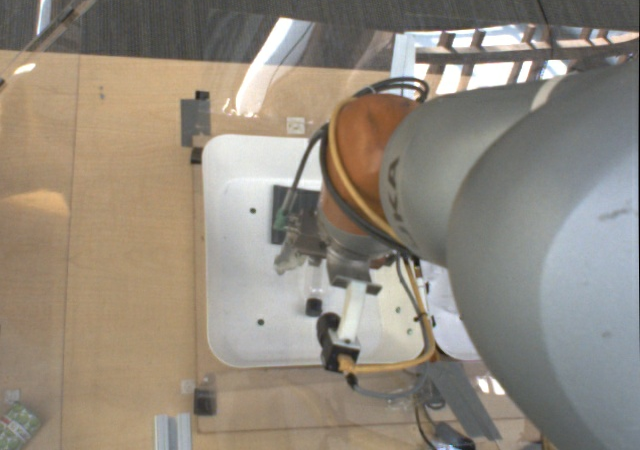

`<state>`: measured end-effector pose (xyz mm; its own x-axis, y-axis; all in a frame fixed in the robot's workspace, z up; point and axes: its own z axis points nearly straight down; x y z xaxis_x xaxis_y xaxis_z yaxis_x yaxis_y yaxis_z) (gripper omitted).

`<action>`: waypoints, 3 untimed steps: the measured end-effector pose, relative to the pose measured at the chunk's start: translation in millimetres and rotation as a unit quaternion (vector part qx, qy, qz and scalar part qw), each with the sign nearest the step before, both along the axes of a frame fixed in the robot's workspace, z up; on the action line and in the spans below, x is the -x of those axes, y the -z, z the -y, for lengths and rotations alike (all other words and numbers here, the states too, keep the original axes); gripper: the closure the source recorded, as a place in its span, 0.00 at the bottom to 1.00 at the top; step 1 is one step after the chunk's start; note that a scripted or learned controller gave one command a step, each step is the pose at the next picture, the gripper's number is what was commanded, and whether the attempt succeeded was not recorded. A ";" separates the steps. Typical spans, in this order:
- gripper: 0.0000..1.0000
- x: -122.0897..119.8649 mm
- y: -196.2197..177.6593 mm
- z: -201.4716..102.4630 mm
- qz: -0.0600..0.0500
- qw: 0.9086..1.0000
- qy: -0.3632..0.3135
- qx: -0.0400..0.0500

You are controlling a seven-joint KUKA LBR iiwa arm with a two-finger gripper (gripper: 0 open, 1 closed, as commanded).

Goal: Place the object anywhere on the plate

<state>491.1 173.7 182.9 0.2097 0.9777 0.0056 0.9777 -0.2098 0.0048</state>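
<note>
In the camera view you see the grey arm (520, 238) filling the 3 o'clock side, its orange band (360, 153) above the left white bin (235, 268) on the tabletop (100, 238). The gripper (300, 253) hangs over the bin's middle; its state you cannot tell, and the object and plate cannot be made out.

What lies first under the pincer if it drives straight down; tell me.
Probably the white bin's bare floor. The pincer points down into that bin below the orange-banded wrist. A small dark piece sits right by it, but its height and depth are unclear.
</note>
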 end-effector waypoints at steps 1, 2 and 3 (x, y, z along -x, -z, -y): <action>1.00 -2.0 -10.1 0.2 0.001 1.000 -0.001 -0.001; 0.00 -2.0 -10.0 0.3 0.001 1.000 -0.001 -0.001; 1.00 -4.2 -20.5 0.7 0.003 1.000 -0.001 -0.001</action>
